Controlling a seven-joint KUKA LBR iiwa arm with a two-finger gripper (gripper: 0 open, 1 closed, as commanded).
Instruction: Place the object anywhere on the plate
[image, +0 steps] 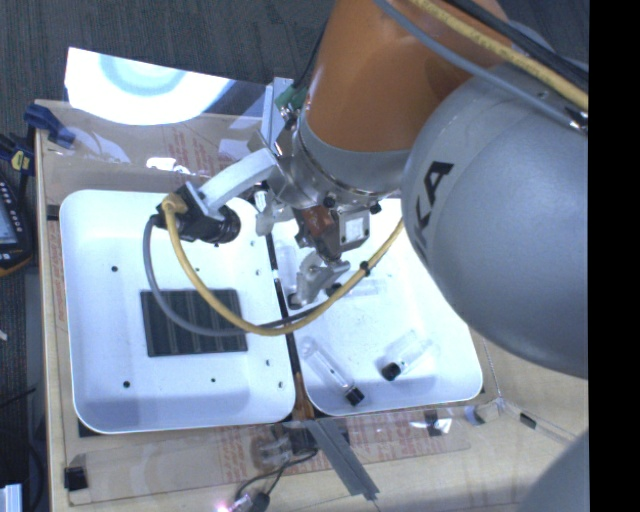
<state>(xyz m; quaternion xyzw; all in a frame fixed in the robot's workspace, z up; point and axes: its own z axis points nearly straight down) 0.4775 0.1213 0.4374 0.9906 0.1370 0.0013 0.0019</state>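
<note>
While the arm (480, 200) spans both bins, the left bin (100, 250) holds a dark ribbed plate (195, 322). End effector (308, 280) hangs over the left edge of the right bin (455, 380); grip state cannot be told. Left vial (330, 372) and right vial (405, 357) lie apart in that bin.

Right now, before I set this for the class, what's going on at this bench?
The arm reaches in from the right, its gripper over the right bin, close to the edge shared with the left bin. Whether it holds anything cannot be told. A clear black-capped tube and a second tube lie apart in the right bin, nearer the front. A dark ribbed slab lies flat in the left bin, nothing on it.
</note>
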